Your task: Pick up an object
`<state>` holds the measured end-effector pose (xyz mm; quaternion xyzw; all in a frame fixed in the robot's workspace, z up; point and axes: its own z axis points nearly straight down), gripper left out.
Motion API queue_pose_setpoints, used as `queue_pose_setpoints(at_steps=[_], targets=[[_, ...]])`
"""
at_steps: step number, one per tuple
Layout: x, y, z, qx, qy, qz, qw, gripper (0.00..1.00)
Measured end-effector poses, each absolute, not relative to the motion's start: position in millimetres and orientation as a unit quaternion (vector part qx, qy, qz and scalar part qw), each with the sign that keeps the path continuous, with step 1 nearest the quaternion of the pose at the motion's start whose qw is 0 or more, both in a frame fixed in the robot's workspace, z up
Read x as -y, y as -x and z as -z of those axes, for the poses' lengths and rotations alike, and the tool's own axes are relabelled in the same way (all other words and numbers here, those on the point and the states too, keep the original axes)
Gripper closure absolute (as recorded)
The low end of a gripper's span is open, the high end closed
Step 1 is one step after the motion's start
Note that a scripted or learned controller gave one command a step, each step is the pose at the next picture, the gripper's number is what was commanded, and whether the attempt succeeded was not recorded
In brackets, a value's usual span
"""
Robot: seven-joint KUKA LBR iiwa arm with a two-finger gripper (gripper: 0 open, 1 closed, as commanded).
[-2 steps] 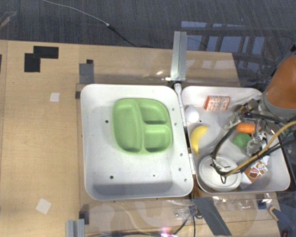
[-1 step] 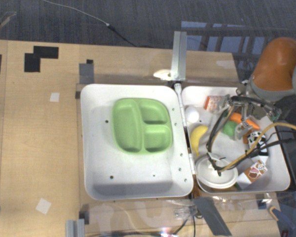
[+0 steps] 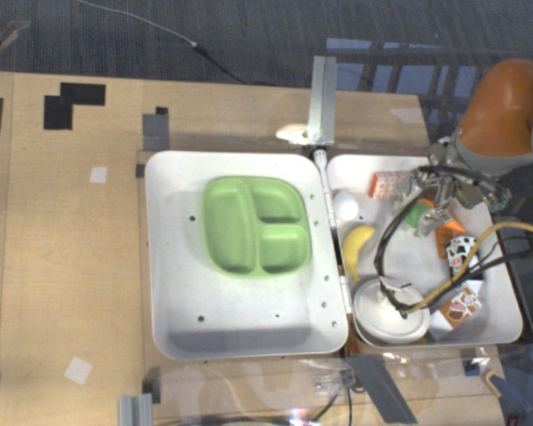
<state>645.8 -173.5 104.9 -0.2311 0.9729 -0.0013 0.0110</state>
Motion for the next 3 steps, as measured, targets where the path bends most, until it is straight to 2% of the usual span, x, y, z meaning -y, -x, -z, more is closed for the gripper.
queue_pose_setpoints(at_steps=[1, 2, 3], targets=[[138, -665.6, -245, -0.968, 0.251, 0.0042, 0.012, 1.00], [69, -631.9, -243, -0.973, 0.231, -0.0001, 0.006, 1.00], [86, -669.9, -286, -0.955, 0.298, 0.0017, 0.007, 1.00]])
